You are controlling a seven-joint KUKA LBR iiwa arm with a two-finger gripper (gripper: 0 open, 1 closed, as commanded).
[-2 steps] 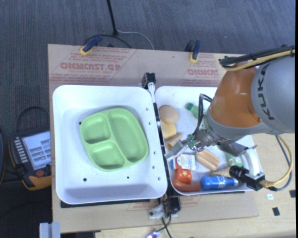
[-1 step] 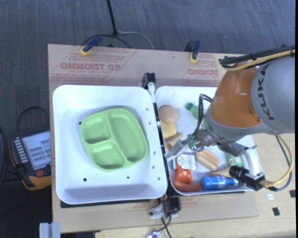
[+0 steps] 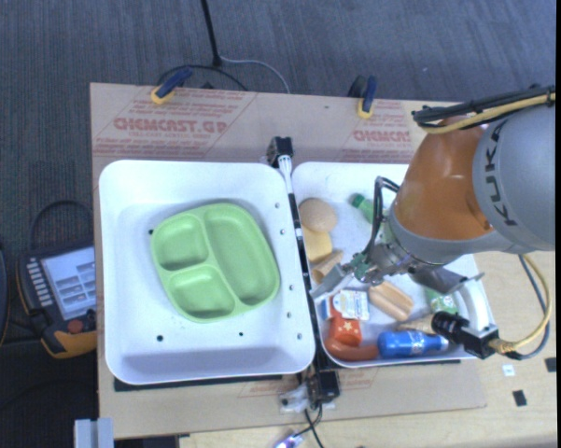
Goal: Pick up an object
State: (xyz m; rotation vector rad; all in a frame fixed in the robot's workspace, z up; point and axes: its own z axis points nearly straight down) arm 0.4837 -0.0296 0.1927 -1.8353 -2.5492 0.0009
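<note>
A single fixed camera looks down at a slant from above the table [image 3: 168, 110], taking in both white bins [image 3: 121, 278] side by side.

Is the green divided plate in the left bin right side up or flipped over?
Right side up: the green plate shows its three hollow compartments facing upward, lying flat in the left bin.

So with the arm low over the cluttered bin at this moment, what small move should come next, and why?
Probably a short straight descent. The gripper hangs over the right bin among packed items, near the tan block and the white packet, and nothing shows between its fingers. I can't tell how wide they stand, so checking that before descending seems wise.
</note>
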